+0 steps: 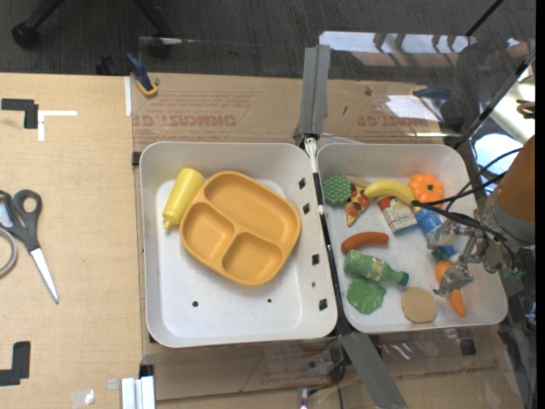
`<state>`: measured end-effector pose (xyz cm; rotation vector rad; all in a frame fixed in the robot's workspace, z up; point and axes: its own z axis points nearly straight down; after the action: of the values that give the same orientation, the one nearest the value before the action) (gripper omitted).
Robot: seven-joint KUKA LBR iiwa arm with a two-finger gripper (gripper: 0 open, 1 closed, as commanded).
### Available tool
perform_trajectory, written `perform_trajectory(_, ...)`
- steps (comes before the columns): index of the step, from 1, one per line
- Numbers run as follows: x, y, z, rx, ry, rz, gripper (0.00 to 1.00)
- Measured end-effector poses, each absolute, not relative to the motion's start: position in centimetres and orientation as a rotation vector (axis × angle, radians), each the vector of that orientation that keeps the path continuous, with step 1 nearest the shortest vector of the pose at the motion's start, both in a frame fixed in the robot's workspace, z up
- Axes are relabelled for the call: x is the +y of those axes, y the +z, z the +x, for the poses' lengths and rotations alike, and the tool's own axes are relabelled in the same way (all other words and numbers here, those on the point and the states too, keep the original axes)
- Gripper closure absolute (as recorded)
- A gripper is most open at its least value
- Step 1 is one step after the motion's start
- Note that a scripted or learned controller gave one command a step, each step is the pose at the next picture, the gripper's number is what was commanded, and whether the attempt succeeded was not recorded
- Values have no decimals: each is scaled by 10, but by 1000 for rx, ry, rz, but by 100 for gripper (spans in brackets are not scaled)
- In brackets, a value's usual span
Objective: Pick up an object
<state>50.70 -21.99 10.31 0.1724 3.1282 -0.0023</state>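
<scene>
The right bin [400, 153] holds several toy foods: a banana [389, 190], an orange pumpkin [426, 187], a pizza slice [356, 203], a small can [398, 217], a red sausage [365, 240], a green bottle [375, 268], a green leaf [366, 296], a tan cookie [418, 305] and an orange carrot [457, 301]. My gripper [443, 267] hangs low at the bin's right side, just above the carrot and beside a blue item [428, 223]. It looks open, and I see nothing held in it.
The left bin [170, 313] holds a yellow divided plate [241, 226] and a yellow bottle [181, 196]. Scissors [30, 237] lie on the bench at far left. Black cables [460, 196] run from the arm across the right bin's far corner.
</scene>
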Motion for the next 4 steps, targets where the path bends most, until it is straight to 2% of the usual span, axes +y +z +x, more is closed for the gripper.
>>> perform_trajectory(1, -220, 113, 509, 3124, -5, 169, 100)
perform_trajectory(2, -219, 113, 509, 3124, -4, 169, 0)
perform_trajectory(3, -222, 93, 480, 3137, -1, 108, 0)
perform_trajectory(4, -221, 94, 569, 3128, 0, 211, 0)
